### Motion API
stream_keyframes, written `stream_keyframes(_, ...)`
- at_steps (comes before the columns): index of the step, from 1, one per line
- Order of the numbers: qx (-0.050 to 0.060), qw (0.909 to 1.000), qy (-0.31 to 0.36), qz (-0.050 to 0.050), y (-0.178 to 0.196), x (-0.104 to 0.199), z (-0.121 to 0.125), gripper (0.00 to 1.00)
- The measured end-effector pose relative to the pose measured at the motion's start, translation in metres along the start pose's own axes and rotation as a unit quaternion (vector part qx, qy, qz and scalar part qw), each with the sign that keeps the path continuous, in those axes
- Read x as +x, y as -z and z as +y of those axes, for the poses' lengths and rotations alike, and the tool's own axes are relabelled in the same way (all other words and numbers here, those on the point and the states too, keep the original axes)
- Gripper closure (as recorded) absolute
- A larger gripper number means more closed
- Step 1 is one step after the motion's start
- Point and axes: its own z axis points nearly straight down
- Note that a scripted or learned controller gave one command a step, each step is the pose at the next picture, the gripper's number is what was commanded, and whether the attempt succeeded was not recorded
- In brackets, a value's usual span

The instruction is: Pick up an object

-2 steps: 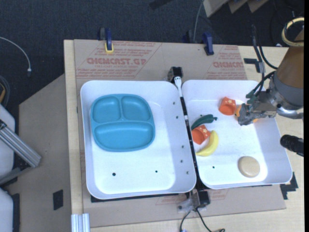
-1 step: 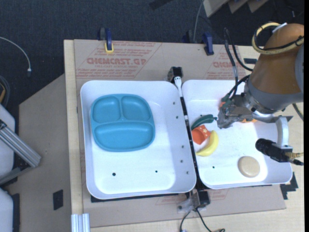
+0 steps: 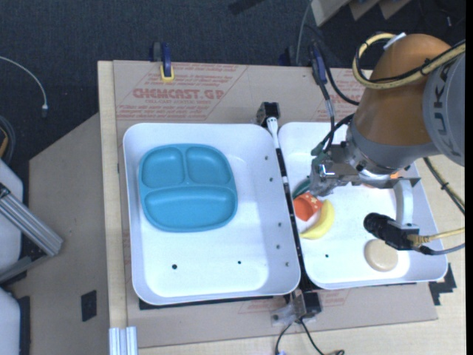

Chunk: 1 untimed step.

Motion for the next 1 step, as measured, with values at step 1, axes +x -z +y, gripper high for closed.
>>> stream_keyframes(1,0.002,1.0,0.0,0.0,-0.0163,0.0486,-0.0098,1.0)
